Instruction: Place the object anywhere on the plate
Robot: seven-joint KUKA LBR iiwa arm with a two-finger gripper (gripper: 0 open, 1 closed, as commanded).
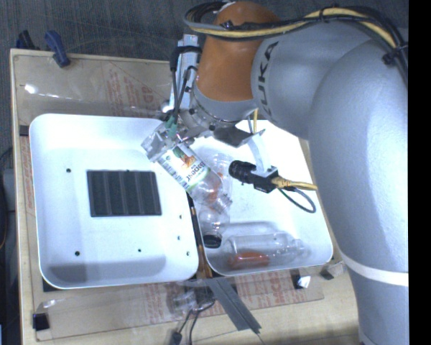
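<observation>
In the camera view the claw (174, 131) is gripping a clear labelled bottle (189, 167) at the seam between the bins, with the dark ridged plate (123, 192) waiting at its eight o'clock, so placing is still pending.

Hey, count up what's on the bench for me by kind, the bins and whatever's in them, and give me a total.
White bins: 2, left bin and right bin
Dark ribbed plate: 1
Clear plastic bottles: 2, labelled bottle and bare bottle
Total: 5. The crumpled clear plastic between the bottles may belong to the labelled one; I cannot tell.
</observation>
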